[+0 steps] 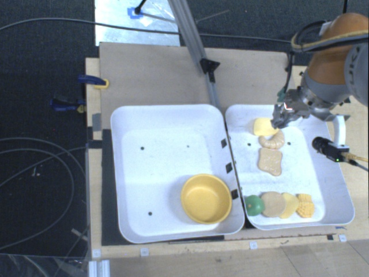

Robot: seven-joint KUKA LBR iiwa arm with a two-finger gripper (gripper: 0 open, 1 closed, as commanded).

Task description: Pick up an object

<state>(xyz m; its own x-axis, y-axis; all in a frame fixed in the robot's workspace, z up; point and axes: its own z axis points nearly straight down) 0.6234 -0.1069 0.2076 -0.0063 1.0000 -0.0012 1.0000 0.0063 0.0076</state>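
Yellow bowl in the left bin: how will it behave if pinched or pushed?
The yellow bowl looks like thin plastic, so probably light. Upright on a round base, it would likely slide rather than tip. Its smooth rim may slip from a pinch.

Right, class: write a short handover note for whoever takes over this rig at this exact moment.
Pincer: low over the far end of the right white bin, beside the pale yellow wedge; grip state unclear.
Right bin also holds a curved tan piece, flat tan biscuit shape, and a near-edge row starting with a green ball.
Left white bin: yellow bowl.
Nothing visibly lifted; the pick is still to do.
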